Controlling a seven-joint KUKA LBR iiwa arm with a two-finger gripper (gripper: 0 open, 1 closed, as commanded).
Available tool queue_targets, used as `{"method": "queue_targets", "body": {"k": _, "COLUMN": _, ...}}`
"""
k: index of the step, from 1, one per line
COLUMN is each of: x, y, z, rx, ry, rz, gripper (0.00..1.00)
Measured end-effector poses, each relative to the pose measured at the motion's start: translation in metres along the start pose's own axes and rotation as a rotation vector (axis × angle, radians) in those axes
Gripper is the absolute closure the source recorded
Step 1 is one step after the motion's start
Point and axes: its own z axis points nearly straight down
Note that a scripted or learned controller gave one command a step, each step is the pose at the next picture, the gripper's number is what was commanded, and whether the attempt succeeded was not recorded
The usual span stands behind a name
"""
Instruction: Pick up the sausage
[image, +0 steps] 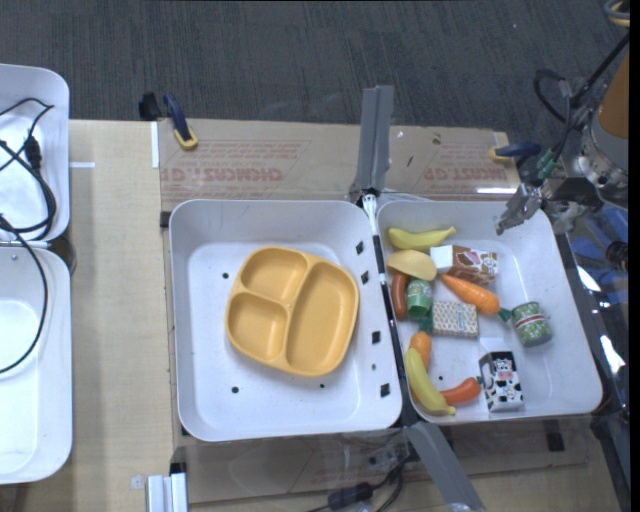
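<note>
Tool (520, 207) hangs over the far right corner of the right bin (578, 330), at the rim. Cannot tell from this angle whether it is spread or closed; nothing visible in its grasp.

Sausage (399, 292): the reddish-brown toy link lying along the left wall of the right bin, long axis running roughly near-to-far. From the tool it sits well off toward the left and somewhat nearer the camera, across most of the bin's width.

Crowding around it: a green can (419, 298) touches or nearly touches its right side; a pale yellow slice-shaped toy (411, 263) overlaps its far end; a banana (421, 237) lies just beyond that. The bin wall hems in its left side.

Handling, as a judgement: likely light, hollow plastic, stiff, smooth and rounded, so prone to roll or squirt out under an off-centre pinch. Best hold looks like across the short width at mid-length, where the body is exposed. Little room either side; the can may be nudged.

Other items in the same bin, farther from the target: a carrot (471, 293), a second banana (424, 382), a small milk carton (502, 381). Left bin (200, 330) holds a yellow divided plate (292, 310). Sausage not yet lifted.
</note>
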Motion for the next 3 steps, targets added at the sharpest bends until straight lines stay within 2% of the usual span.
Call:
{"method": "queue_targets", "body": {"k": 1, "x": 0.1056, "y": -0.0353, "z": 0.0777, "rx": 0.002, "ry": 0.000, "rz": 0.125, "gripper": 0.00}}
{"method": "queue_targets", "body": {"k": 2, "x": 0.1042, "y": -0.0351, "z": 0.0694, "rx": 0.004, "ry": -0.001, "rz": 0.128, "gripper": 1.00}}
{"method": "queue_targets", "body": {"k": 3, "x": 0.1041, "y": -0.0350, "z": 0.0694, "rx": 0.004, "ry": -0.001, "rz": 0.128, "gripper": 0.00}}
